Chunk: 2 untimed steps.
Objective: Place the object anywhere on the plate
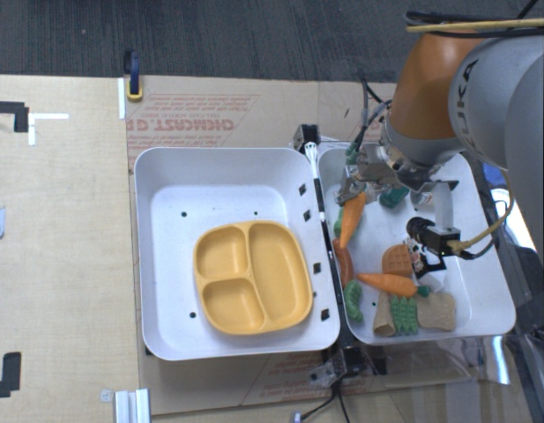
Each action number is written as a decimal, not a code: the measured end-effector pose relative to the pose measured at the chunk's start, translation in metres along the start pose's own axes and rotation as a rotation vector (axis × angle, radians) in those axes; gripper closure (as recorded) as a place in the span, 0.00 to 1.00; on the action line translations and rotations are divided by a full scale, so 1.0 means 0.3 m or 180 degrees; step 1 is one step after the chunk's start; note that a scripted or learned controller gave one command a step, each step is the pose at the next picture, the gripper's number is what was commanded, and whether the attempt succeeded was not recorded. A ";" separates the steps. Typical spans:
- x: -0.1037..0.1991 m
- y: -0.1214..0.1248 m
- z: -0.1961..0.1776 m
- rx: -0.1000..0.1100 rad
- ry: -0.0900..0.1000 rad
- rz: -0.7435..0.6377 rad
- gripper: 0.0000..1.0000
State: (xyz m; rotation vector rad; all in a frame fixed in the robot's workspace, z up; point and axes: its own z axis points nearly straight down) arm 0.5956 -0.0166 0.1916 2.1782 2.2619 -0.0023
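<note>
A yellow plate (252, 276) with three compartments lies in the left white bin (166, 183); nothing rests on it. My gripper (361, 181) is low over the far left part of the right bin (483, 263), under the grey and orange wrist. An orange toy carrot (349, 220) lies tilted directly below the gripper, its top end reaching up to it. Whether the gripper has hold of the carrot is hidden by the wrist.
The right bin holds several toy foods: a second carrot (388, 282), a round waffle (397, 258), a red sausage (344, 261), green pieces (404, 314), a tan bread slice (437, 311) and a teal item (393, 196). A ridge with clips (317, 227) separates the bins.
</note>
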 end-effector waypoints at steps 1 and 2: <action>0.187 -0.044 0.002 0.0014 0.0004 0.0150 1.00; 0.186 -0.043 0.002 0.0013 0.0003 0.0151 0.00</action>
